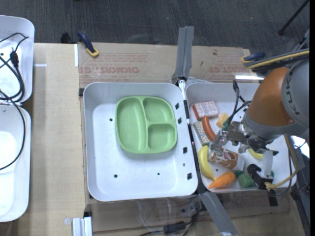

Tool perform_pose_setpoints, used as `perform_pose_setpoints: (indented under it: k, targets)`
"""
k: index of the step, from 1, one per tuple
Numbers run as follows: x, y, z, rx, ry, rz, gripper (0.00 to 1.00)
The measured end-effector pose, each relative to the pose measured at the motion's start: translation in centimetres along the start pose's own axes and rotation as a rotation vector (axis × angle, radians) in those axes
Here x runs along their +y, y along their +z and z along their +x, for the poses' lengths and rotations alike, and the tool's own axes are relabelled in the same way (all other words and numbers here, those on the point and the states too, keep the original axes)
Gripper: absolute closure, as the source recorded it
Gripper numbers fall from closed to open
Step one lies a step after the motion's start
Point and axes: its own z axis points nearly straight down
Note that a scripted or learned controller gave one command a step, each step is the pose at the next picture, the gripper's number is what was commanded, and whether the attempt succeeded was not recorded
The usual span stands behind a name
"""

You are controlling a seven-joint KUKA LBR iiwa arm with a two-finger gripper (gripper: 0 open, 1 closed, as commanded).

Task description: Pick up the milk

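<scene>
Overhead, the grey-and-orange arm (268, 104) reaches into the right bin (231, 88), its pincer (219, 140) lowered onto the milk carton (224, 157), which lies among toy foods near the bin's front; whether the pincer is clenched or released cannot be told. Just beside the carton lie a banana (204, 162) and a carrot (222, 180). A green divided plate (146, 124) rests in the left bin (98, 146).

Setting beneath me: a pale wooden bench (54, 132) stands on dark grey carpet (147, 9). A flattened cardboard sheet (133, 65) lies along the bench's far edge, a blue-and-yellow clamp (87, 44) at its far-left corner. Black cables (12, 77) trail over white trays (15, 146) at the left edge. Lighting is even.
</scene>
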Motion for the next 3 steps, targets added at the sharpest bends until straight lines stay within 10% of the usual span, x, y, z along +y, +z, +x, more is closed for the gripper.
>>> perform_pose_setpoints:
  k: [1,2,3]
  targets:
    - [-2.9,1.7,-1.5,0.002,-0.006,-0.009,0.0]
    - [-2.6,0.7,-1.4,0.002,-0.005,-0.017,1.0]
    - [-2.5,-8.0,6.5,-0.001,0.056,-0.003,1.0]
